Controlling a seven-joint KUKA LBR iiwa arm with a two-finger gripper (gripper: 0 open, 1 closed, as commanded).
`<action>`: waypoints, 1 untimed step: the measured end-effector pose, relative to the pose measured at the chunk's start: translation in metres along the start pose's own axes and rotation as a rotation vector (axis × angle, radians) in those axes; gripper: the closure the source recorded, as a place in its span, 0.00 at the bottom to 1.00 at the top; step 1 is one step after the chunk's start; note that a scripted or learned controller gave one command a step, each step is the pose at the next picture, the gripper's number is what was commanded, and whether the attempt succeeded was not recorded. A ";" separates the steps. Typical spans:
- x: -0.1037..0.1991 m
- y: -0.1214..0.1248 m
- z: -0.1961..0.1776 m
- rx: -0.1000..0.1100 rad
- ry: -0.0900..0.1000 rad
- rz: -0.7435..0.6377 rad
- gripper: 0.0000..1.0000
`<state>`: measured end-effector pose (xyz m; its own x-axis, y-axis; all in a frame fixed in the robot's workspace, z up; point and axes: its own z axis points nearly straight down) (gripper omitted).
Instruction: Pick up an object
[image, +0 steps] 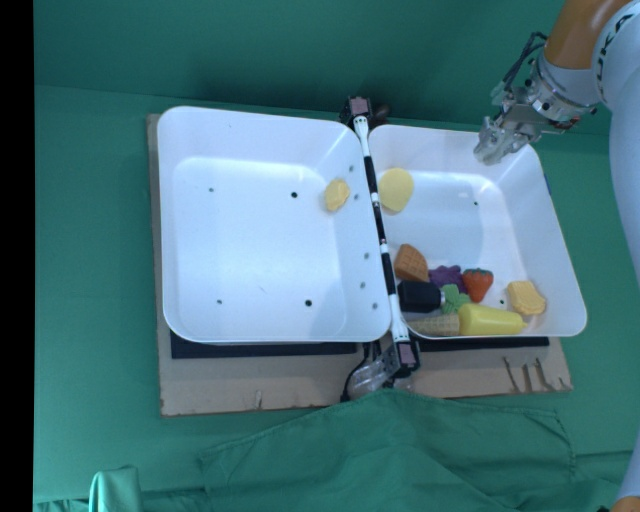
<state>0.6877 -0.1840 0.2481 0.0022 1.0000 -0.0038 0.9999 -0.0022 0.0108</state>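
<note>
hand (497, 143) above right bin's (560, 235) far rim

Even, bright light; green cast; slightly soft

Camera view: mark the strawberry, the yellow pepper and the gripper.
strawberry (478, 284), camera view, middle of its red body.
yellow pepper (489, 320), camera view, middle of its long body.
gripper (491, 149), camera view, midway between its fingertips.

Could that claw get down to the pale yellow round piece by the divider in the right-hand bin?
Probably yes. The yellow round piece lies alone on bare bin floor, apart from the toy pile, and the claw hangs above the same bin's far rim.
</note>
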 end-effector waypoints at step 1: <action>-0.001 0.006 -0.068 -0.002 -0.001 0.000 1.00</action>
<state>0.6930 -0.1850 0.3164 0.0022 1.0000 -0.0044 0.9999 -0.0021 0.0132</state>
